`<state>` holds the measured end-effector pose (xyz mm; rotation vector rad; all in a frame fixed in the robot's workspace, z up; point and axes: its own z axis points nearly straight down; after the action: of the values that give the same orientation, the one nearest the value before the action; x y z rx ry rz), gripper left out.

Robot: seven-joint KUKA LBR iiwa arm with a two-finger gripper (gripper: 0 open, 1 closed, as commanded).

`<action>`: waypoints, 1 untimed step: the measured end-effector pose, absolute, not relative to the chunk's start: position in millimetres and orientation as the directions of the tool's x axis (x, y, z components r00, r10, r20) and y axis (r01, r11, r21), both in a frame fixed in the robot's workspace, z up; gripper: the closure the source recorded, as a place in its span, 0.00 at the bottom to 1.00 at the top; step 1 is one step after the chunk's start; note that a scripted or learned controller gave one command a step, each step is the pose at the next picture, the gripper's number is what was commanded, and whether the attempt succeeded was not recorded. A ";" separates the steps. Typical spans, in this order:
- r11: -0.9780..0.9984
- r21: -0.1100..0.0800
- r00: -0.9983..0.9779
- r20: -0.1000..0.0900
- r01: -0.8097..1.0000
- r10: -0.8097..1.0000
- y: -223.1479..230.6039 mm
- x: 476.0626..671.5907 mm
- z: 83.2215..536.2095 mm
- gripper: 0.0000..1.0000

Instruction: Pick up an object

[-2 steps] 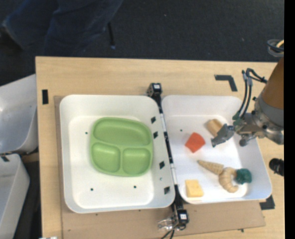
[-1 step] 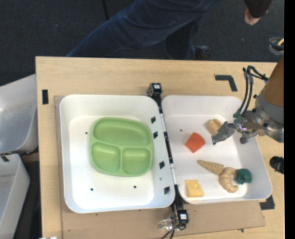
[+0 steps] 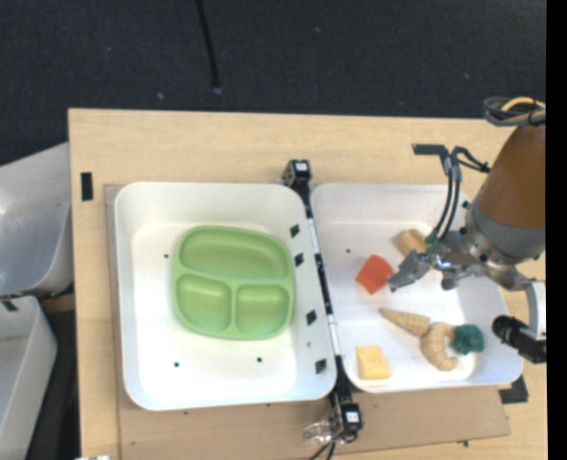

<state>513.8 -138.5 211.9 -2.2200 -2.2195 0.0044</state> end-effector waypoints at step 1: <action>-0.003 -0.002 0.003 -0.001 1.000 1.000 -136.8 523.7 159.7 0.00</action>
<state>523.7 -136.8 159.7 -2.2240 -2.2177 0.0036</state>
